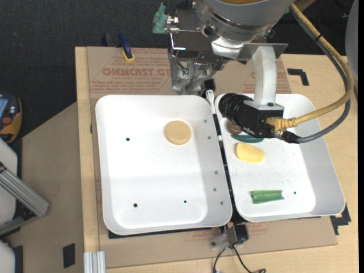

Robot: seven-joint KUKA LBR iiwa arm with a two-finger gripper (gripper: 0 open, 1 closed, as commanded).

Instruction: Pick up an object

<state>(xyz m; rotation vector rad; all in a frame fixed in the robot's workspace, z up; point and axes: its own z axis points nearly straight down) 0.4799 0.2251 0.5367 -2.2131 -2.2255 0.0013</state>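
We see two white bins side by side: the left bin holds a tan round disc in its upper middle, and the right bin holds a yellow lump near centre frame and a green stick below it. The gripper sits at the upper centre of the frame, just above the bins' top rims; whether it is spread or closed, we cannot tell. Nothing appears held. To do this step well, we judge the arm should centre over one isolated item, likely the disc, descend squarely, and stay away from the bin walls.
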